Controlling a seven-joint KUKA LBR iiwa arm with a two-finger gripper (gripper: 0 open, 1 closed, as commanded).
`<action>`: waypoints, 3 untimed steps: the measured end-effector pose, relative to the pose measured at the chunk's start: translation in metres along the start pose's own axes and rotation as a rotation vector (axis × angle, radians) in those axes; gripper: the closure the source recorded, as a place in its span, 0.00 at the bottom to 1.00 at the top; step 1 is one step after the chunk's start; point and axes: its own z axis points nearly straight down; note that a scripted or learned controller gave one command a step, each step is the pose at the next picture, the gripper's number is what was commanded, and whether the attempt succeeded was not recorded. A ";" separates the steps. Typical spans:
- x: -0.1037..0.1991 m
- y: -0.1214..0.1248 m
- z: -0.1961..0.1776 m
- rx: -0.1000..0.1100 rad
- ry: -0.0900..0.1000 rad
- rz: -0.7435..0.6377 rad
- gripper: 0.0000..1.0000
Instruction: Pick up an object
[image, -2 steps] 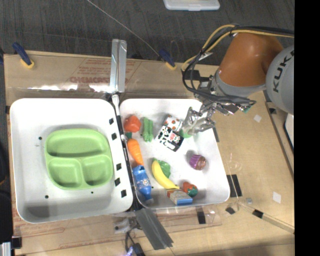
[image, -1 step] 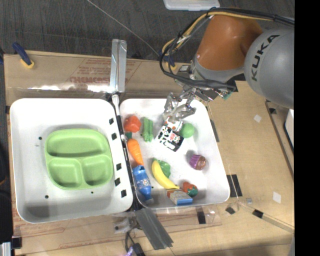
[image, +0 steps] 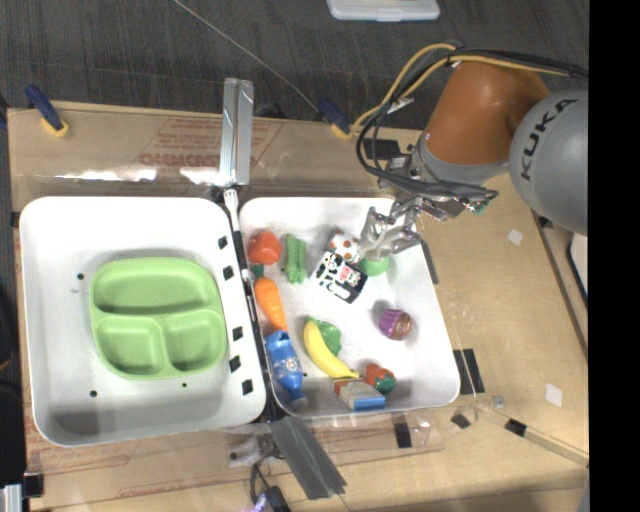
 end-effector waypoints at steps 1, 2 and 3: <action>0.004 -0.004 0.018 -0.001 -0.001 -0.288 1.00; 0.004 -0.004 0.004 0.005 -0.002 -0.774 1.00; -0.001 -0.001 -0.002 0.004 -0.002 -1.133 1.00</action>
